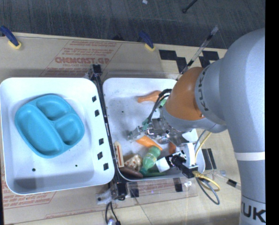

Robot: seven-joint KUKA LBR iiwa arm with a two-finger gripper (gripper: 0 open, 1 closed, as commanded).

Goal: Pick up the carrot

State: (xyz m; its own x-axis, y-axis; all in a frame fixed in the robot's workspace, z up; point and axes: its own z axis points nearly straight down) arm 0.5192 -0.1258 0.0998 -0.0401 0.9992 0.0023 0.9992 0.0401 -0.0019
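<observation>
Plainly, two white bins [17, 182], one blue tray [49, 124], one carrot [148, 96]; pincer [146, 131] state unclear.

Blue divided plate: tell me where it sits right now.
The blue divided plate lies in the left white bin, toward that bin's left half, across the divider from the right bin where the gripper is working.

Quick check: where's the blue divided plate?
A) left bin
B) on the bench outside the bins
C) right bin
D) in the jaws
A: the blue plate lies flat in the left bin, apart from the arm reaching into the right bin.
</observation>
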